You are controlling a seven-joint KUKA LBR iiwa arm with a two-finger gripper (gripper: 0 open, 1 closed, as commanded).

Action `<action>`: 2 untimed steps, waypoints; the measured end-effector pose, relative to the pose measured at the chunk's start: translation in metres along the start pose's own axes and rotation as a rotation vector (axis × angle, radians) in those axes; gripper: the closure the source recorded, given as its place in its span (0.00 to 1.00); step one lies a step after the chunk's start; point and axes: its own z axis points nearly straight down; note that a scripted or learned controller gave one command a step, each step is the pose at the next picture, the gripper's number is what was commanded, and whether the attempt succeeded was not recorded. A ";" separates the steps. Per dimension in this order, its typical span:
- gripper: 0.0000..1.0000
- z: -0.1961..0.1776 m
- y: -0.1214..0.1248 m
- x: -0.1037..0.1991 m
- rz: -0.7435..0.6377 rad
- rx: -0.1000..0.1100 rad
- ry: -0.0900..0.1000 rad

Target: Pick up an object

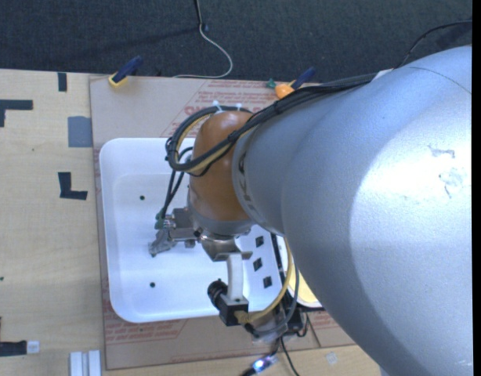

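Note:
My gripper [157, 243] hangs low over the middle of the left white bin [123, 210], reaching in from the right below the orange wrist band [213, 171]. Its metal tip points left, close to the bin floor. No loose object shows between or beside the tip. Two small dark dots [142, 197] mark the bin floor, one above and one below the tip. The big grey arm [381, 210] hides the right part of this bin and nearly all of the right bin.
A curved yellow edge [303, 292] peeks out under the arm at the lower right. Blue and yellow clamps [124, 70] hold the cardboard sheet at the back. Black tape marks [68, 186] lie on the wooden bench at the left.

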 end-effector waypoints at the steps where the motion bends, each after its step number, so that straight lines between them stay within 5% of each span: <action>1: 1.00 -0.005 -0.002 0.002 -0.005 0.008 -0.002; 2: 1.00 -0.075 0.072 0.015 -0.004 -0.006 0.001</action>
